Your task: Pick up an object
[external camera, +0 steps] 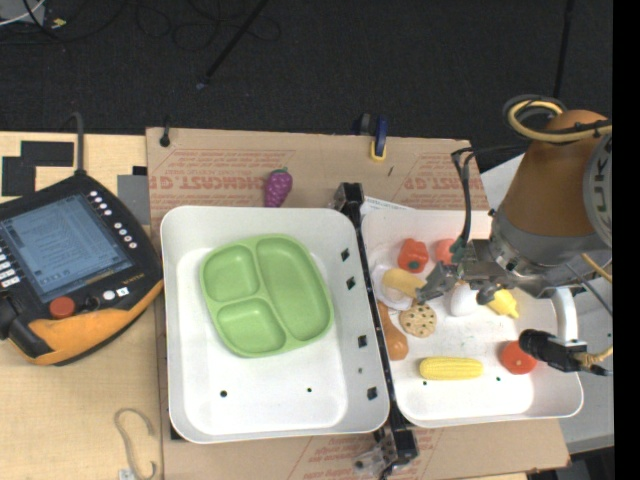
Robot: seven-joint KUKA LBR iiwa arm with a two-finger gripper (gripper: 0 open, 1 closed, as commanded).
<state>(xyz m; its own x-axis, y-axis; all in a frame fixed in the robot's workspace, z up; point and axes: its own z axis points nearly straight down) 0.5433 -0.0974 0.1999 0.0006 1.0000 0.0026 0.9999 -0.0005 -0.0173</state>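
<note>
The gripper [462,290] was seen low in the right bin [560,405], among the toy foods toward its twelve o'clock side, just beside a white object [462,302]. Whether the fingers were open or closed could not be told. Nothing was seen lifted, so the pick was judged not yet done; the corn cob [450,369] at six o'clock and the cookie [418,320] lay untouched.

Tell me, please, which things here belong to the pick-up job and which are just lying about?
Belonging to the job:
- grey arm's gripper
- yellow toy corn cob
- round speckled cookie
- red-orange toy pepper
- red toy tomato
- right white bin

Lying about:
- green divided plate
- purple toy grapes
- orange-edged control tablet
</note>
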